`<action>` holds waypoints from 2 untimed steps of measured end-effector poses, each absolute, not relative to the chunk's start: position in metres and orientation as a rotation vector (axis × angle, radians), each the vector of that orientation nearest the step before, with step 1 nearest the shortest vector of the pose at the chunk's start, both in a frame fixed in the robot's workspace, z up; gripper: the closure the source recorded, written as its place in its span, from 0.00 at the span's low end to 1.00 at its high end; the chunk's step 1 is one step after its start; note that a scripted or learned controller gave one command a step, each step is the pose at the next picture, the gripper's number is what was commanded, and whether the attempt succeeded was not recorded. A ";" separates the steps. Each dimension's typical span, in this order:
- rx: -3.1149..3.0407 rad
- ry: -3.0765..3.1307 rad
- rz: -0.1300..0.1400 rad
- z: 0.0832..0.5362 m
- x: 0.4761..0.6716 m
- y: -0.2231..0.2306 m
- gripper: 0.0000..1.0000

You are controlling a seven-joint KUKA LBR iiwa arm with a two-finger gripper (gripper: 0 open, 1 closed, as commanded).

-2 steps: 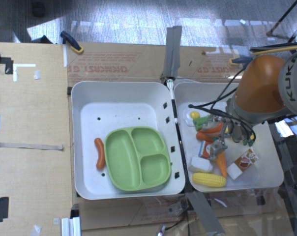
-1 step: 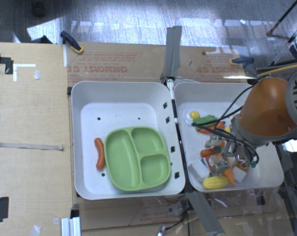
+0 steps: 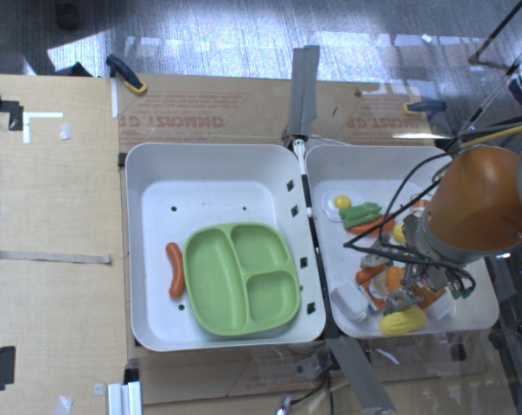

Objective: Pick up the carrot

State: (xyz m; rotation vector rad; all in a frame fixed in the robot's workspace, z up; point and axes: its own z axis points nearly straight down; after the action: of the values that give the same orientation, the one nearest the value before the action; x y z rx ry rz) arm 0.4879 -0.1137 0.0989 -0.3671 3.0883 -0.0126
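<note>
The arm, with its orange band (image 3: 475, 201), hangs over the right bin (image 3: 330, 158). Its gripper (image 3: 403, 294) is low among the toys near that bin's front, wrapped in cables. Orange carrot-like pieces (image 3: 370, 277) lie just left of the gripper, touching or nearly touching it. Another orange piece (image 3: 375, 226) lies under a green toy (image 3: 361, 214) farther back. Whether anything sits between the fingers cannot be made out.
A yellow corn toy (image 3: 402, 321) lies at the right bin's front, a small yellow toy (image 3: 340, 203) at its back left. The left bin (image 3: 144, 232) holds a green divided plate (image 3: 242, 277) and an orange-red sausage-shaped toy (image 3: 175, 269) beside it.
</note>
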 end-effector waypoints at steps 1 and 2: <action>-0.371 3.088 -0.013 0.108 0.489 -0.113 1.00; -0.370 3.079 -0.015 0.111 0.492 -0.113 0.00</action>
State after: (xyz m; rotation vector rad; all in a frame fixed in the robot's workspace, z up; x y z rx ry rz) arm 0.4918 -0.1128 0.1106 -0.3702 3.0786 -0.0152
